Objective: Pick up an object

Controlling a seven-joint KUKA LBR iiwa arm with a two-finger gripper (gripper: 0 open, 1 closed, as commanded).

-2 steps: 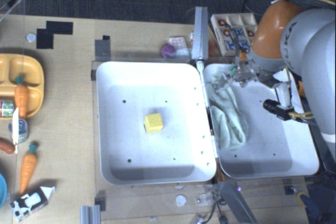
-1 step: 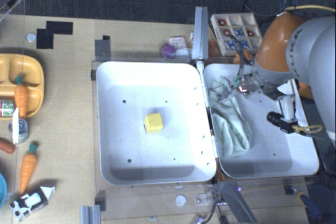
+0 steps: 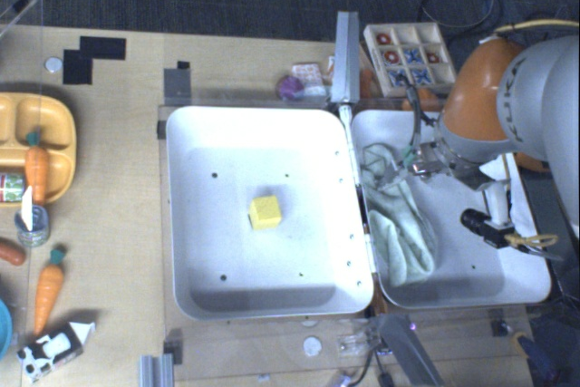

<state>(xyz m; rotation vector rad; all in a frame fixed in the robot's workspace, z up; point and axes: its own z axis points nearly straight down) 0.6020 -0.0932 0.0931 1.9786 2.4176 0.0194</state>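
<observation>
The arm (image 3: pixel 535 95) is rounded grey casing with an orange band and thin cables near its wrist.

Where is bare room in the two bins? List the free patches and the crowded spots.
Left bin: open floor all around the yellow block at its middle. Right bin: bare floor at its near right corner. Crowded: the pale cloth along its left wall, and the arm over its far half.

Two smooth white plastic bins (image 3: pixel 181 222) sit on a pale, matt wood-look worktop (image 3: pixel 109 222). A soft cloth (image 3: pixel 403 236) lies crumpled; the yellow block (image 3: pixel 265 212) looks spongy and matt.
</observation>
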